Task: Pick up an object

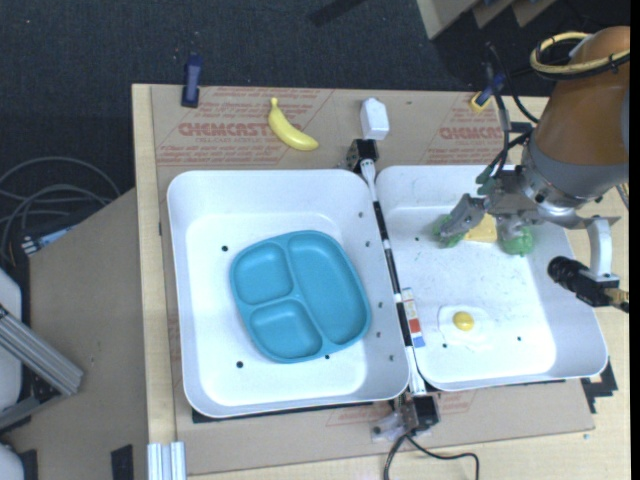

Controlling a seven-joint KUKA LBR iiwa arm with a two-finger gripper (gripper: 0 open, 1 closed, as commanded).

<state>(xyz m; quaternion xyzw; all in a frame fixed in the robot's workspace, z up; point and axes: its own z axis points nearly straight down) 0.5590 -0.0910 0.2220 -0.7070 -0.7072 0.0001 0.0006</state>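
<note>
A: Two shallow white bins sit side by side on the worktop (250, 133), which looks like printed cardboard. What is in the left bin (200, 228)?

B: A blue plastic tray (298, 294) with three rounded compartments, lying near the middle at a slant.

A: And the right bin (560, 353)?

B: A toy fried egg (464, 324), white with a yellow yolk, lies near the front. Toward the back are a green leafy piece (519, 240), a yellow wedge (484, 230) and another greenish piece (450, 228), close together.

A: Where is the arm (585, 118)?

B: It reaches in from the right, grey with an orange band, bent down over the back of the right bin. The gripper (490, 213) is low among those pieces.

A: The fingers?

B: I cannot tell whether they are spread or pinching anything.

A: Outside the bins?

B: A smooth yellow banana (290, 128) lies on the worktop behind the left bin.
</note>
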